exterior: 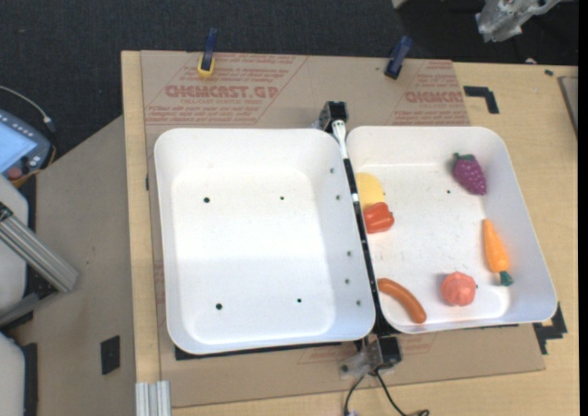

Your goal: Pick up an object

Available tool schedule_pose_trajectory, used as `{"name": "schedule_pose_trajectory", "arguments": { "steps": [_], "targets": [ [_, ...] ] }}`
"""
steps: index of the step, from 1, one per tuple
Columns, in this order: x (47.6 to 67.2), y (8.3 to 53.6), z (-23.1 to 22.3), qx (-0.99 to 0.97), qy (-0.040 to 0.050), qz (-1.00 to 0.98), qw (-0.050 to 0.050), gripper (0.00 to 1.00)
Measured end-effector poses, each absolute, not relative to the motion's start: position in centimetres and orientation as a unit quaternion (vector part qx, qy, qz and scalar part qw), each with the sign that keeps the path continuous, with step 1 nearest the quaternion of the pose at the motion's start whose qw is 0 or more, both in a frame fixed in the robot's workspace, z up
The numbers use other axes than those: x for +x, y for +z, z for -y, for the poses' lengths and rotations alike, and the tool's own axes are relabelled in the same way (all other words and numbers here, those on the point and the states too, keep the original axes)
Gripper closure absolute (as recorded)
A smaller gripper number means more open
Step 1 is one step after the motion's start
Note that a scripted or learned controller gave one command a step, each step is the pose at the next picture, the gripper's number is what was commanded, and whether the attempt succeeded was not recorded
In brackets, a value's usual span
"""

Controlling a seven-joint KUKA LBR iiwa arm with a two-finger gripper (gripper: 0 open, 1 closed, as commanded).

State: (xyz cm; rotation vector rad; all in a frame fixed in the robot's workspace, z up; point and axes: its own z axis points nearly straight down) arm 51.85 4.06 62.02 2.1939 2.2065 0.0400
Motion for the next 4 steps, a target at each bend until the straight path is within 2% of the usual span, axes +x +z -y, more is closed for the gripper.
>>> {"name": "schedule_pose_trajectory", "arguments": {
  "steps": [4],
  "targets": [
    [52.1, 66.3, -4.3, 0.704, 0.0205, -0.71, 0.022, 1.0]
  ]
}}
